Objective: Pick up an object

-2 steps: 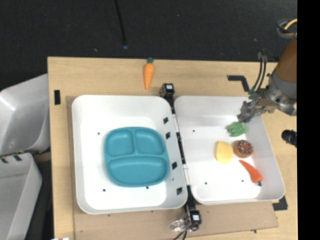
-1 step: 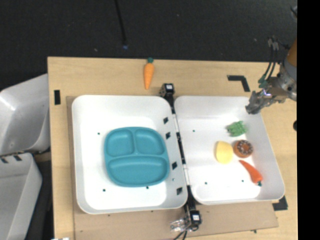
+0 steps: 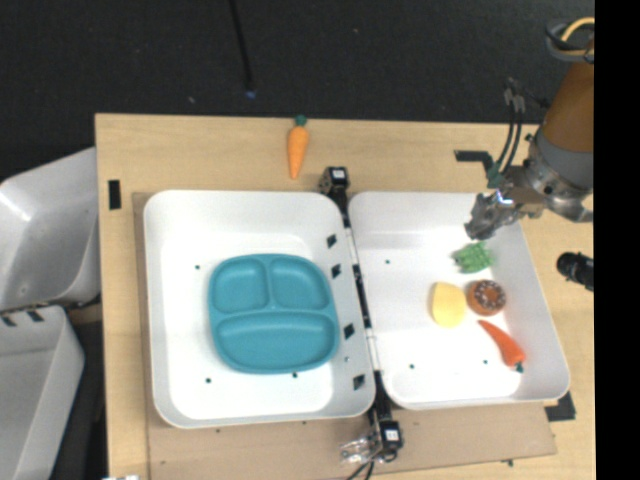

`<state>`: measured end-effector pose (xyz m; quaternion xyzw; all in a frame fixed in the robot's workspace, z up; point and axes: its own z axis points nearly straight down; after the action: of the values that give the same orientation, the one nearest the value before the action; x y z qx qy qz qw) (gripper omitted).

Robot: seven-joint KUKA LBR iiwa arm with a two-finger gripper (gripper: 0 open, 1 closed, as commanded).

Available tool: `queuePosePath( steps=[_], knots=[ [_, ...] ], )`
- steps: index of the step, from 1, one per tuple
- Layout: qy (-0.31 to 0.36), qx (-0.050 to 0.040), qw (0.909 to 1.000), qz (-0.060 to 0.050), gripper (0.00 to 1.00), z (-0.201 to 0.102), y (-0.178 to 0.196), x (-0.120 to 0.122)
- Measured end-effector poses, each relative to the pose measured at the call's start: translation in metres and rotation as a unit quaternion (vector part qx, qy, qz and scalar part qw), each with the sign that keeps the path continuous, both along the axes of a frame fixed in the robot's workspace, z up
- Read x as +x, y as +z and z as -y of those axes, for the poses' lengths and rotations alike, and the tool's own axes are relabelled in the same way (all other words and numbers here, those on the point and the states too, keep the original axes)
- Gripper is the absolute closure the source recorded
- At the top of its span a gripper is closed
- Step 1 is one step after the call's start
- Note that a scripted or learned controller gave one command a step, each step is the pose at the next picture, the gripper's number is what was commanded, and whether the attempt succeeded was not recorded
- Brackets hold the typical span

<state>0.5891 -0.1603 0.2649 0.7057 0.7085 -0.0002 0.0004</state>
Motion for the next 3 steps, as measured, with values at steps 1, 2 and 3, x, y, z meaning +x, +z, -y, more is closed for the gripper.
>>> queuePosePath(
  steps=[1, 2, 3],
  knots=[
    [0.001, 0.0006, 1.0, 0.0, 1.0, -0.048, -0.006, 0.001],
    [0.001, 0.0008, 1.0, 0.0, 1.0, -0.095, -0.001, -0.011],
    [0.001, 0.0012, 1.0, 0.0, 1.0, -0.152, -0.016, -0.023]
  ],
)
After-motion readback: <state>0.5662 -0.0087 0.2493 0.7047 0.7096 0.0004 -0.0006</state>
